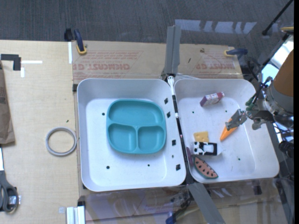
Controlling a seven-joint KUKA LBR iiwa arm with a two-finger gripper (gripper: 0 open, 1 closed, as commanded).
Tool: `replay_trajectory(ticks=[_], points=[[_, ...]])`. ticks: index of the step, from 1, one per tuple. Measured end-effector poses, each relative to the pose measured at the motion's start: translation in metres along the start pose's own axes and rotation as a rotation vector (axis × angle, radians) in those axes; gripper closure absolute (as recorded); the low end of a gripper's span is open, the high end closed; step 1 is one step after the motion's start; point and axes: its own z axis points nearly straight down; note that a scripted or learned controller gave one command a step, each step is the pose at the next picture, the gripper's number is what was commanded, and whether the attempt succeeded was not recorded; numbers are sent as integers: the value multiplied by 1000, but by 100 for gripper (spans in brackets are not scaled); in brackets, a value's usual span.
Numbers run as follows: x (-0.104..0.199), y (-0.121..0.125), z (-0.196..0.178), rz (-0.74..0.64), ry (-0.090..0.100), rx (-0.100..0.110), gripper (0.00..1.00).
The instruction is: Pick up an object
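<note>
My gripper (235, 121) reaches into the right bin (254, 164) from the right and is shut on the upper end of an orange toy carrot (226, 133). The carrot hangs tilted, its tip pointing down-left just over the bin floor. Also in this bin are a pink packet (212, 98) at the back, a yellow cheese piece (201, 136), a black-and-white toy (206, 148) just below it, and a watermelon slice (205, 168) at the front edge.
The left bin (93, 167) holds a teal divided plate (137, 126). A grey tape ring (61, 141) lies on the bench to the left, with scissors (7, 197) near the front left corner. A grey divider post (171, 50) stands behind the bins.
</note>
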Motion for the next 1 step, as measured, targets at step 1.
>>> replay_trajectory(ticks=[1], points=[[-33,-2,125,277,1,2,0]])
